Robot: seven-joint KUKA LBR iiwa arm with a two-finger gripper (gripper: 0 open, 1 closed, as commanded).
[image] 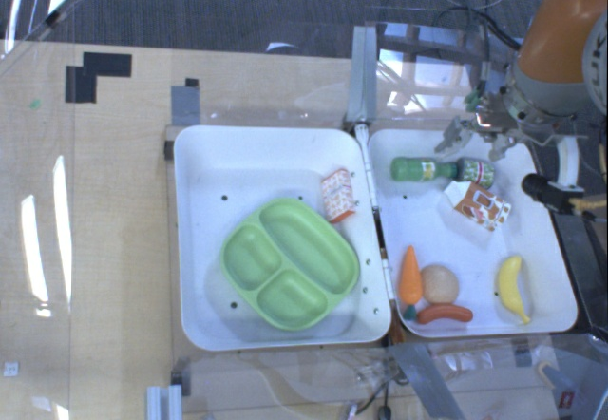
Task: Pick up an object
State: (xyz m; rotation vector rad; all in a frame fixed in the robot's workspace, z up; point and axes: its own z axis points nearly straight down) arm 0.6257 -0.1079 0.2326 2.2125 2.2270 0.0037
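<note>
The wooden bench point(95, 247) carries two shallow white bins side by side. The left bin point(204, 171) holds a green divided plate point(290, 263) lying tilted across its middle, and a small red-and-white snack packet point(337, 195) just beyond the plate's far corner, near the wall shared with the other bin. The right bin point(546, 257) holds the rest: a green bottle point(439, 169) lying on its side along the far part, a crumpled orange-and-white wrapper point(482, 208) just beside the bottle's right end, a yellow banana point(513, 288) near the right wall, and at the near left corner a carrot point(409, 276), a pale round onion-like ball point(440, 283) and a red sausage point(444, 315) clustered together, touching. The grey arm with its orange band point(567, 38) reaches in from the right, and its gripper point(475, 135) hangs over the far edge of the right bin, fingers spread apart with nothing between them, just above the green bottle
</note>
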